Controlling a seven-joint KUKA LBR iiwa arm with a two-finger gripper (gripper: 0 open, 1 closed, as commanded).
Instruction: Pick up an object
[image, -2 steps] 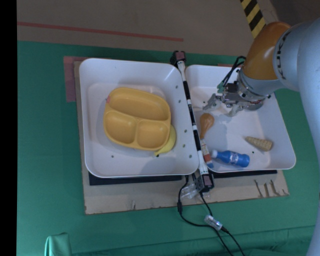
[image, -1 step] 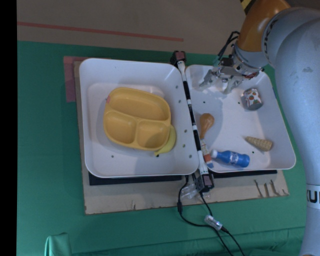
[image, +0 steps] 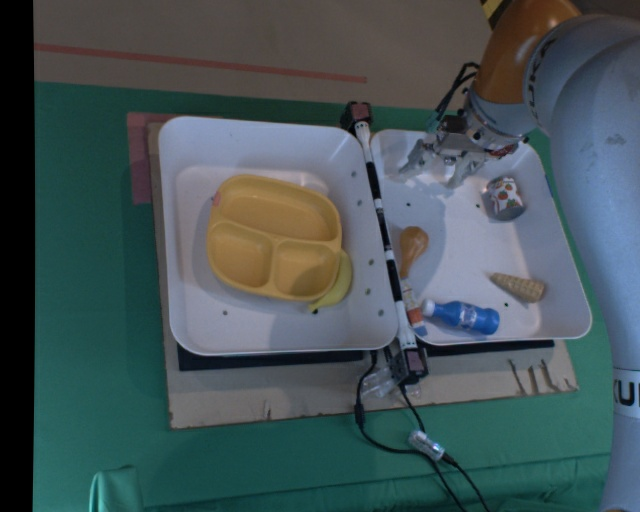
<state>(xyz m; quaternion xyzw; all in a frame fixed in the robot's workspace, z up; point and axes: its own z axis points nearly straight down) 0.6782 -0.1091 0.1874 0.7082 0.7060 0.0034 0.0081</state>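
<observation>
Overhead, the gripper (image: 440, 168) hung with fingers spread wide and nothing between them near the right bin's (image: 560, 300) far edge, well apart from the blue bottle (image: 460, 316) by its near edge

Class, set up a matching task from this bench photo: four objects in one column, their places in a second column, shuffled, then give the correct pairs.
Things:
1. yellow divided tray
2. blue bottle
3. ice-cream cone
4. patterned cup

Places:
A. right bin, front edge, beside the divider
B. left bin
C. right bin, far right side, just below the claw
D. right bin, near its right wall, behind the bottle

Pairs: 1-B, 2-A, 3-D, 4-C
</observation>
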